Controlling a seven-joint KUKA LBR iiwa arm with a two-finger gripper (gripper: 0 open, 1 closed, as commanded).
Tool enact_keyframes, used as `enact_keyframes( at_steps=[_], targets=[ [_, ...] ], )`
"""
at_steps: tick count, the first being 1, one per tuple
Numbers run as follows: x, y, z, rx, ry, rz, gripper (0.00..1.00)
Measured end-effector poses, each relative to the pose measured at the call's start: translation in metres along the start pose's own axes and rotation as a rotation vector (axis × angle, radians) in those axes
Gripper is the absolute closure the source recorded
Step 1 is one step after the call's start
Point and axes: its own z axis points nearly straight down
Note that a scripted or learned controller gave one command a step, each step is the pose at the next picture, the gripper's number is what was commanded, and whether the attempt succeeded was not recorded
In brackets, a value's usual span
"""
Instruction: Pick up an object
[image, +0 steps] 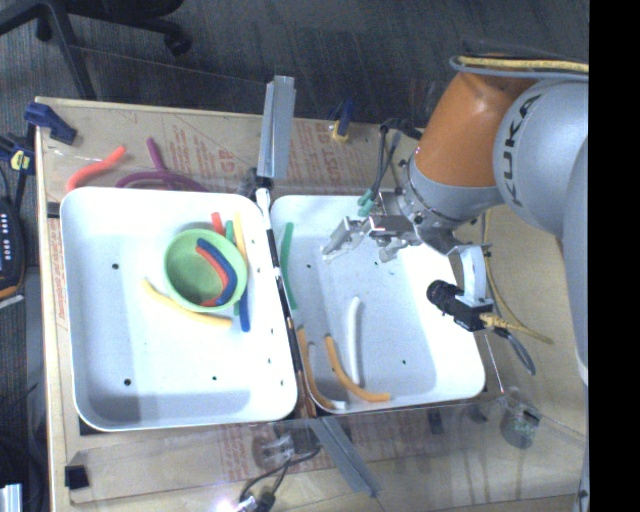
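My gripper (362, 242) hangs over the upper part of the right bin (425, 355), open, with nothing between its fingers. Below it on the bin floor lies a white stick (353, 325). An orange curved strip (352, 380) rests near the front wall, with a brownish strip (306, 368) beside it at the left. A green stick (284, 252) leans along the right bin's left wall. In the left bin (80, 310) stands a green bowl (205, 268) holding blue and red curved pieces, with a yellow stick (185, 303) and a blue stick (242, 312) at its edge.
On the bench behind the left bin lie an orange strip (95, 168) and a purple tube (160, 180). A grey bar (275, 125) stands upright between the bins at the back. The arm's orange band (470, 110) looms over the right bin's far right corner.
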Motion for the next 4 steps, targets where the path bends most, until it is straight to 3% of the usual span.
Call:
enact_keyframes(
  at_steps=[1,2,3,4],
  targets=[
    [-0.004,-0.025,0.133,-0.001,-0.002,-0.181,0.0],
    [-0.025,-0.079,0.162,-0.023,-0.006,-0.214,0.0],
    [-0.024,-0.08,0.152,-0.017,-0.002,-0.221,1.0],
    [-0.024,-0.08,0.152,-0.017,-0.002,-0.222,0.0]
  ],
)
